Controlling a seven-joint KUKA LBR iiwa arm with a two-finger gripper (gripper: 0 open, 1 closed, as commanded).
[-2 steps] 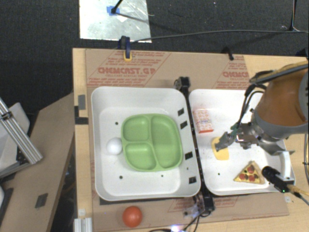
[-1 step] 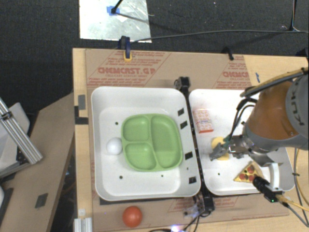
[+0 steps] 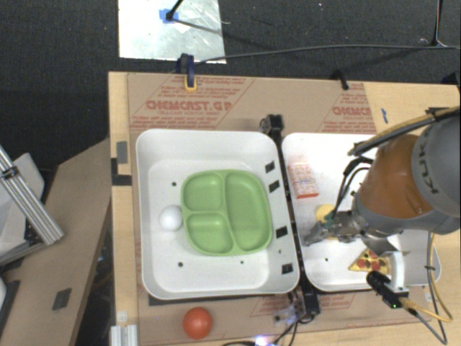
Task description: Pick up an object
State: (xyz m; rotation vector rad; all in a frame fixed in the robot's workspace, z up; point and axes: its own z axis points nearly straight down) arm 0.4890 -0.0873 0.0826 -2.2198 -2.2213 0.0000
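Observation:
In the right bin, my gripper reaches in from the right, low over the bin floor near the left wall. A small yellow object lies just behind the gripper, partly hidden by it; I cannot tell whether they touch. A small red-and-white box lies farther back in the same bin. An orange and yellow wedge-shaped piece rests near the front under the wrist. The left bin holds a green divided plate and a white ball beside its left edge.
The bulky grey and orange arm covers the right half of the right bin. A red-orange ball sits on the bench in front of the left bin. Black clips mark the divider between the bins. Cables trail at the front right.

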